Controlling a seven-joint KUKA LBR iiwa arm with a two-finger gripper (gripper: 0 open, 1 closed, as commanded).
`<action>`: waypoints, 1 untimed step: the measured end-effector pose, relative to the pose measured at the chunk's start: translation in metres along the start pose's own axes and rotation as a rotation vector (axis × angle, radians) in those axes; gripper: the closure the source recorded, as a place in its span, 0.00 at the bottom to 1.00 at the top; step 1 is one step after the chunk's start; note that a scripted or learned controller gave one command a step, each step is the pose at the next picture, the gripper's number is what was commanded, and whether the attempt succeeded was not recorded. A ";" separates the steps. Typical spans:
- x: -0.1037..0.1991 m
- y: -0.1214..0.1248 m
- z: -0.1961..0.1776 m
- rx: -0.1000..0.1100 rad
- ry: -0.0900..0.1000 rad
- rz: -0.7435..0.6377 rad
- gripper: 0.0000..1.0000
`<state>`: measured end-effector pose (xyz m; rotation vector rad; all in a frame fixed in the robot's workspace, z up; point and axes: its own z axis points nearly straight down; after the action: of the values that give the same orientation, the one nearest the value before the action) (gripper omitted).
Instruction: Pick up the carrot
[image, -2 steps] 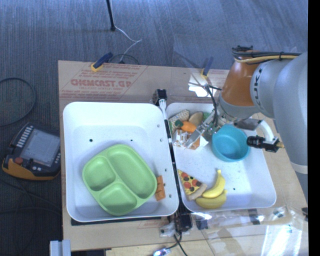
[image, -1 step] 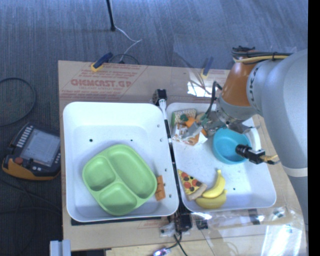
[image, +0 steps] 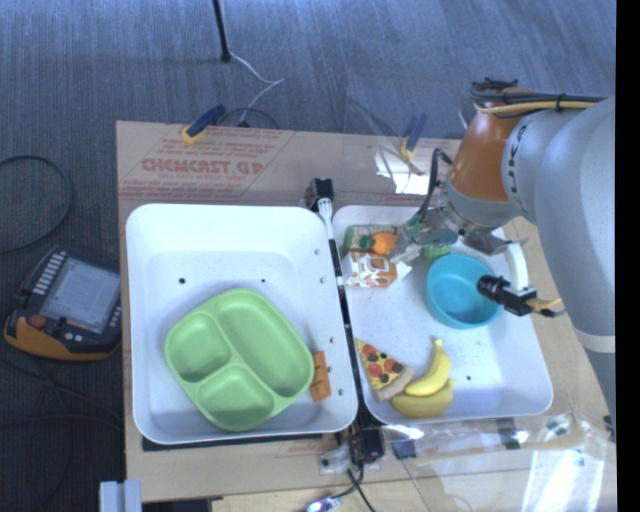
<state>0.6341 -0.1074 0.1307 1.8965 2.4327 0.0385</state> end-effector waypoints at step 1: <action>-0.001 0.000 0.000 0.000 -0.002 0.001 0.00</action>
<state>0.6341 -0.1085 0.1309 1.8964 2.4306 0.0361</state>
